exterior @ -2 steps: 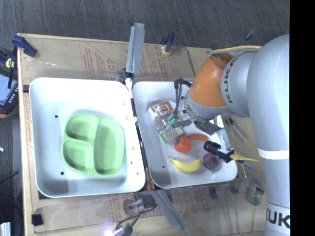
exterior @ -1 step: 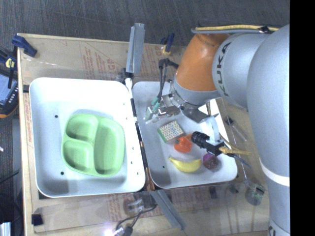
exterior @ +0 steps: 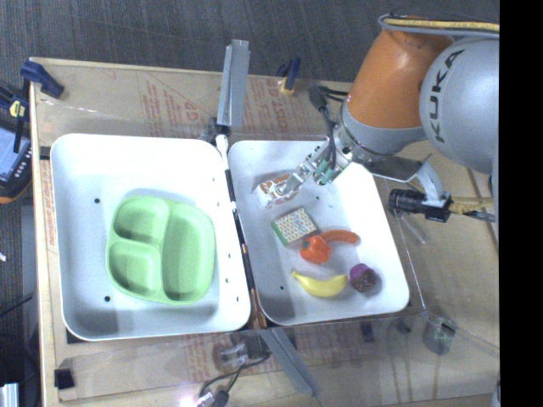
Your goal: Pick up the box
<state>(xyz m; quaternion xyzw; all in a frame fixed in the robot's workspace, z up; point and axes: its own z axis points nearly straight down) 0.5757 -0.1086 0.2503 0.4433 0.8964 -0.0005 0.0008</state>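
Two white bins sit side by side on the bench as the arm reaches in from the right, its gripper low over the upper part of the right bin. How far the claw is spread cannot be told at this size, and nothing is seen clamped in it. The box, a small patterned green-and-white pack, lies flat near the middle of the right bin, apart from the gripper and just below a crumpled wrapper that the claw's tip nearly meets.

By the look of it, the job is at the approach stage: the box is not yet lifted. The next move calls for shifting the claw down-left past the wrapper, centring over the box, and closing across its short sides without snagging the neighbours.

The count: one box, one wrapper, one carrot, one red pepper-like piece, one banana and one dark purple fruit in the right bin; one green divided tray in the left bin.
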